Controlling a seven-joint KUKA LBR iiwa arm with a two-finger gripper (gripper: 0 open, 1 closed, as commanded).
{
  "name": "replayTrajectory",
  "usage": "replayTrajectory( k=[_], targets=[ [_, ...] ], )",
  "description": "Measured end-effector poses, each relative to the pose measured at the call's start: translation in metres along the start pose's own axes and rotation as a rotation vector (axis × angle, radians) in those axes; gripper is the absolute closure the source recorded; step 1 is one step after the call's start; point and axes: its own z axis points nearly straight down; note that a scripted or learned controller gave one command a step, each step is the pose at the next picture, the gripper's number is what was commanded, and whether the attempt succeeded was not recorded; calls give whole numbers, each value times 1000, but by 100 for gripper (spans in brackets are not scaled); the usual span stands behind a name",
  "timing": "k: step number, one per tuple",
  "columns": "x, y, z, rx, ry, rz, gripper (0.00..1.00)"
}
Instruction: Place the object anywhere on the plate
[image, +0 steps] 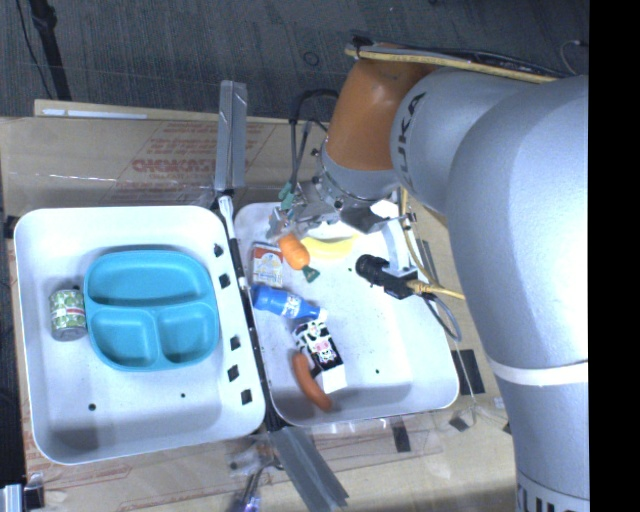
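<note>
A blue divided plate (150, 305) lies in the left white bin (60, 425). My gripper (298, 212) hangs over the far left corner of the right bin (425, 385), below the orange wrist band. Just under it is an orange carrot (293, 250) with a green tip, which looks close to or touching the gripper; contact is unclear. A yellow banana (330, 241) lies right beside the carrot, partly hidden by the wrist.
The right bin also holds a small carton (266, 266), a blue bottle (280, 302), a cow-patterned milk carton (324, 355) and a sausage (311, 384). A green can (67, 311) stands left of the plate. A black connector (385, 273) dangles from the arm.
</note>
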Motion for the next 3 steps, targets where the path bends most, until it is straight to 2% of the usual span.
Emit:
replayTrajectory(
  k=[1,2,3],
  targets=[
    [63,-38,1,1,0,-33,100],
    [111,-41,-4,2,0,-15,100],
    [110,-41,-4,2,0,-14,0]
  ],
)
